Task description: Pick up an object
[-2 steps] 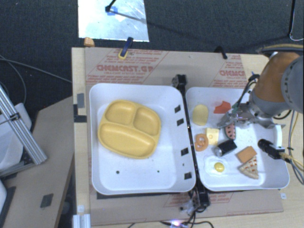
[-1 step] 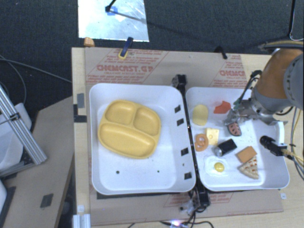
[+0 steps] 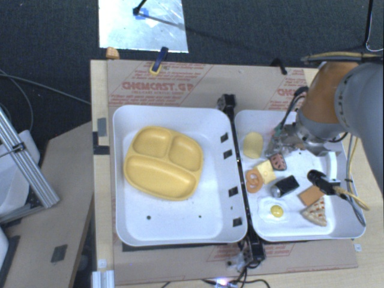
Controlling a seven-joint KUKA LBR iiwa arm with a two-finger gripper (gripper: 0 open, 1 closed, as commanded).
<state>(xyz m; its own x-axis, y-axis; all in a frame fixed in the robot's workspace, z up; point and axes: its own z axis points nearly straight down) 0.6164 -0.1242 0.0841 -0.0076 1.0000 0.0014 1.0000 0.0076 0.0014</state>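
Note:
My gripper [image 3: 279, 144] hangs low over the upper middle of the right bin [image 3: 342, 221]. Just below its tip lies a small red-brown toy piece [image 3: 277, 161]. A pale yellow round piece [image 3: 252, 144] sits to the gripper's left. Toward the bin's front lie a yellow cheese square [image 3: 266, 173], an orange pretzel-like ring [image 3: 254, 182], a black block with a grey end [image 3: 285, 186], a fried egg [image 3: 276, 210], a brown toast square [image 3: 311, 195] and a pizza slice [image 3: 315, 212]. I see nothing held in the gripper.
The left bin [image 3: 138, 227] bears a yellow divided plate [image 3: 163, 162]. A black divider with clips [image 3: 235, 167] runs between the bins. The grey arm with its orange band [image 3: 336, 101] covers the right bin's upper right corner.

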